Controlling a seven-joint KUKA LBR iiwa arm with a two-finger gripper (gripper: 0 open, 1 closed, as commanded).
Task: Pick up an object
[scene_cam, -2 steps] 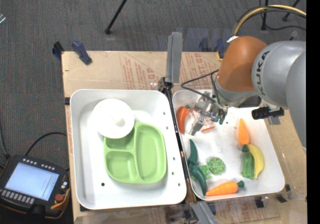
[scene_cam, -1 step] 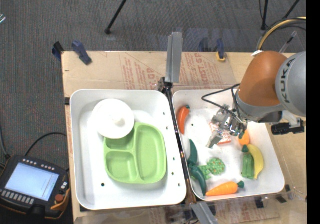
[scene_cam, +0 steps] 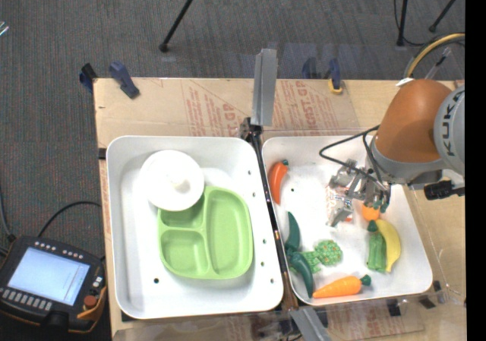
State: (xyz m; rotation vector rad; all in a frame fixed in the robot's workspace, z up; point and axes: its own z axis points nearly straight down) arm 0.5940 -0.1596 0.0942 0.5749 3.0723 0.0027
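Gripper [scene_cam: 354,197] beside a small, perhaps round orange object [scene_cam: 370,213]

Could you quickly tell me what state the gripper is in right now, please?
Gripper: low over the right bin; its state cannot be told.

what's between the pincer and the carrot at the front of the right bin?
In the camera view, the broccoli sits roughly between the pincer and the carrot; otherwise bare white floor of the right bin.
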